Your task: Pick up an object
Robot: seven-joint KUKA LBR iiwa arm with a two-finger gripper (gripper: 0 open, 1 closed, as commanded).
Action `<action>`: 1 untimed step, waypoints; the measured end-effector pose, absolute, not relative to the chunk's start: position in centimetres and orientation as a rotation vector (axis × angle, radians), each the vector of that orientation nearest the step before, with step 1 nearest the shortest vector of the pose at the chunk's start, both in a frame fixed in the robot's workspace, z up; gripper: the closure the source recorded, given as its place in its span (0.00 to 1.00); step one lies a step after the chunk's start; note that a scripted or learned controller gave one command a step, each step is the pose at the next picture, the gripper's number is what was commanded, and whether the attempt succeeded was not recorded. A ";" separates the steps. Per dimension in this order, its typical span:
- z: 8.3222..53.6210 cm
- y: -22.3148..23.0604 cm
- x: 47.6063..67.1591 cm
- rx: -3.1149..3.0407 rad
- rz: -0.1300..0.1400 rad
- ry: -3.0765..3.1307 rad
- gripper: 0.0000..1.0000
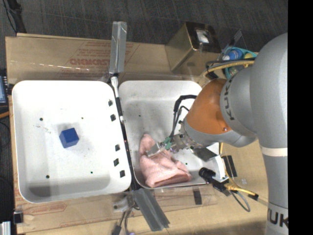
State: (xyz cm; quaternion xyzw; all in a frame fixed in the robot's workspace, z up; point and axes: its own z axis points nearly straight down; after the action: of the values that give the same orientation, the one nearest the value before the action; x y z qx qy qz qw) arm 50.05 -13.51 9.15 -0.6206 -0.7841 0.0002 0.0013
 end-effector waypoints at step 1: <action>9.3 -20.1 52.6 -1.880 0.000 -2.517 0.00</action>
State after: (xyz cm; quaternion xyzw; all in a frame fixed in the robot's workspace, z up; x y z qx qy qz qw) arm 52.62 -20.06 9.25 -0.5984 -0.8012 -0.0001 0.0001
